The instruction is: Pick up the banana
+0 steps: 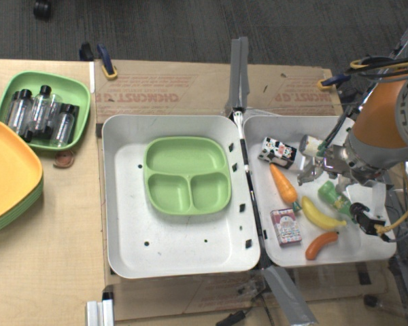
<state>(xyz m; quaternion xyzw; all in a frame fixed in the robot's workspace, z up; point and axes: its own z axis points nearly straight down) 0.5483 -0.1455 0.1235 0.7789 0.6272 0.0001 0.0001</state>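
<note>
Banana (pixel 321 215) lying in right bin (pixel 285 257), just below gripper (pixel 311 170); gripper state impossible to tell.

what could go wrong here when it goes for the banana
1. The banana lies packed among a carrot, a green item and an orange sausage-shaped toy, so the gripper may grab or nudge a neighbour instead.
2. The banana is curved and smooth-looking, so it could slip out on closing.
3. It lies near the arm's own cables, which may snag.
</note>
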